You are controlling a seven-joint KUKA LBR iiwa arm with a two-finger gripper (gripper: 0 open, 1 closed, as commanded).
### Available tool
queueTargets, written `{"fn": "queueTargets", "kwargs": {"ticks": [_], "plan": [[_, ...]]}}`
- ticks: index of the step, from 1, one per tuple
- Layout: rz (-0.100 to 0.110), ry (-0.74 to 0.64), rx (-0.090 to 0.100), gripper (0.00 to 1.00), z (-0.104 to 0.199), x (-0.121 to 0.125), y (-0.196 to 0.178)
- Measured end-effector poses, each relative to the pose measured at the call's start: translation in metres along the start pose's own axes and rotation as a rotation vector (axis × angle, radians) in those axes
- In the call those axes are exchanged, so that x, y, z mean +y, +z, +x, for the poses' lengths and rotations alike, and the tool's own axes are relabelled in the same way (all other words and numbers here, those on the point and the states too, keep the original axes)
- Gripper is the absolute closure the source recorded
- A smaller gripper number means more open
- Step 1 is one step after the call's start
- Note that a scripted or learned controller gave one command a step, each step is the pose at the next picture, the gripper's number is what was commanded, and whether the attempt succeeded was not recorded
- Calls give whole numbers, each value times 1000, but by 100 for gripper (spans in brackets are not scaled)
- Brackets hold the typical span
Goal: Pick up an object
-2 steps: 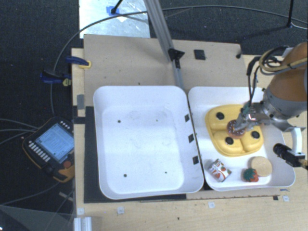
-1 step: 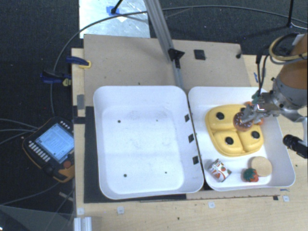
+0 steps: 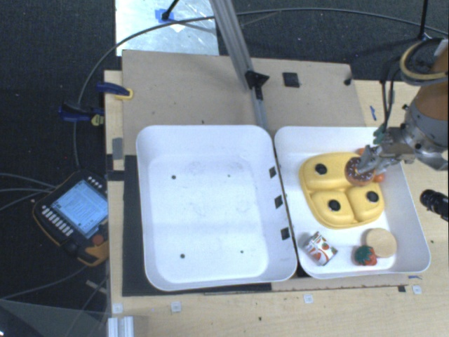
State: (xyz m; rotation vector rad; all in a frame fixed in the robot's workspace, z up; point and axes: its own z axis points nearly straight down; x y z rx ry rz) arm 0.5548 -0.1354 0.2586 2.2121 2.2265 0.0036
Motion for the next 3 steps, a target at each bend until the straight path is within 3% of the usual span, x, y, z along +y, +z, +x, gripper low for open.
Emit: {"fn": "queueTargets", "kwargs": {"ticks": [2,3], "plan": [[2,-4,2,100,96,2,6],[3,-5,3,100,158,10,19]]}}
